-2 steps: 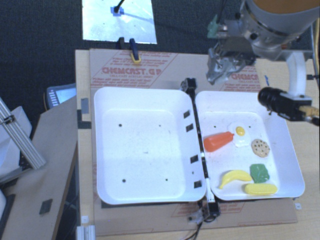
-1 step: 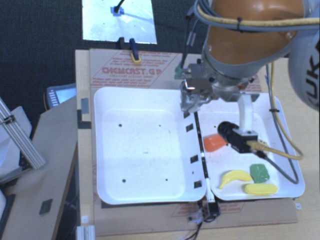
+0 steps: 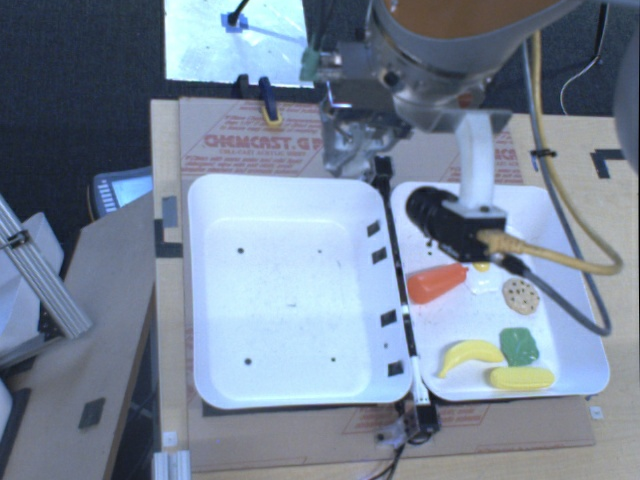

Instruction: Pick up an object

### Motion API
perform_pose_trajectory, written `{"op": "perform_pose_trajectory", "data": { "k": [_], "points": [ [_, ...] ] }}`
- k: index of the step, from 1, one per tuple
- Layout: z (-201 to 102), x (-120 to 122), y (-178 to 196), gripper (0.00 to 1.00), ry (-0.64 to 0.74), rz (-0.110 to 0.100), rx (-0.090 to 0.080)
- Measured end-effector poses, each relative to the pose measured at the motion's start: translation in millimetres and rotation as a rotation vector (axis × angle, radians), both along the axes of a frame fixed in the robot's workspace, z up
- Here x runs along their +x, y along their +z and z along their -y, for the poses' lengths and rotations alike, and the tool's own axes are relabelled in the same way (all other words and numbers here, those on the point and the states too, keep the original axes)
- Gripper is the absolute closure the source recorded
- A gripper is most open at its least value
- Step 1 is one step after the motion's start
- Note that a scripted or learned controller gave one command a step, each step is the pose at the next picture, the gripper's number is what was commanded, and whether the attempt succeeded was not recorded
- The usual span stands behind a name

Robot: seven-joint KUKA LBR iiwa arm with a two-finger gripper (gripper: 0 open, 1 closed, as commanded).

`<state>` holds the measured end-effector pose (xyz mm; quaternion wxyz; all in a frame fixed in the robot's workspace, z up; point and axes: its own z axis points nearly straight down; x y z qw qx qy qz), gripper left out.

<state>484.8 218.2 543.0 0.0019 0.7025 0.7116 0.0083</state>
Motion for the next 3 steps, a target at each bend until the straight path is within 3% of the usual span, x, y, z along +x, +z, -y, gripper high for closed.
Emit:
{"op": "perform_pose_trajectory", "data": {
  "k": [1, 2, 3],
  "points": [
    [6.9, 75.1, -8.1, 1.00, -0.014, -0.009, -0.008],
    [6.2, 72.4, 3.5, 1.00, -0.011, -0.009, -0.007],
    [-17.2, 37.7, -75.5, 1.00, -0.007, -0.021, -0.011]
  ]
}}
